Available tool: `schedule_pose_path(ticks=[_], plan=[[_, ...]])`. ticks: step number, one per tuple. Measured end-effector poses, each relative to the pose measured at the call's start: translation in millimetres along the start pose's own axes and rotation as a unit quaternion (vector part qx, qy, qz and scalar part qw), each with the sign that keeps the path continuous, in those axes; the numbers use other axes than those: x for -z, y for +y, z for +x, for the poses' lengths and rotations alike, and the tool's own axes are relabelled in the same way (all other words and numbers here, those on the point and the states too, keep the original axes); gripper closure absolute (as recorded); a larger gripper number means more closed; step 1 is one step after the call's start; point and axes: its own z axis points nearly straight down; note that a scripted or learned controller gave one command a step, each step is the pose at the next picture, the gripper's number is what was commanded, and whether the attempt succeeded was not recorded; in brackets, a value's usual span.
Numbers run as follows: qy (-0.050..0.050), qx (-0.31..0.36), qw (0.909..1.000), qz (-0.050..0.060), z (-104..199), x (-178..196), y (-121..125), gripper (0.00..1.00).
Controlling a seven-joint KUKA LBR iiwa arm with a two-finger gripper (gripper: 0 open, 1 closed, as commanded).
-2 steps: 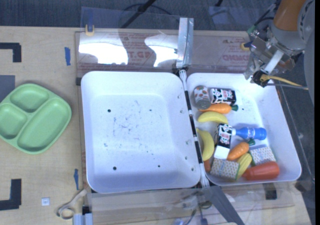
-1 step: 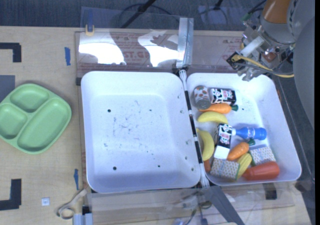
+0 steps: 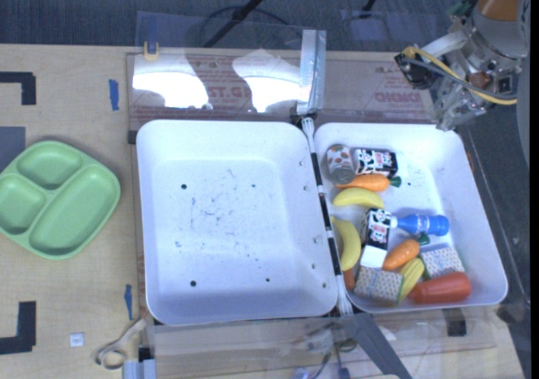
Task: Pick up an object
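Gripper point(image 3: 455, 112) hovered above right bin's point(image 3: 484, 226) far corner, finger state impossible to tell; objects like the carrot point(image 3: 401, 254) lay tightly packed, so a grab risked slipping or snagging neighbours.

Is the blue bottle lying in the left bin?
No, the blue bottle lies in the right bin among the toy food.

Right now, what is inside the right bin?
The right bin holds a can, two bananas, a blue bottle, a carrot, a red item and small packs. Anything beneath the pile is covered.
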Motion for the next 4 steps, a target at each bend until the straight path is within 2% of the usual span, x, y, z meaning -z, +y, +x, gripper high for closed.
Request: schedule_pose_path(ticks=[1, 2, 3, 4], plan=[[-0.002, 0.062, 0.9981, 0.002, 19, -43, -72, 1.00], [0.000, -0.011, 0.9999, 0.001, 10, -61, -122, 1.00], [0.000, -0.024, 0.9997, 0.001, 45, -112, -150, 1.00], [0.000, -0.024, 0.9997, 0.001, 42, -80, -167, 1.00]])
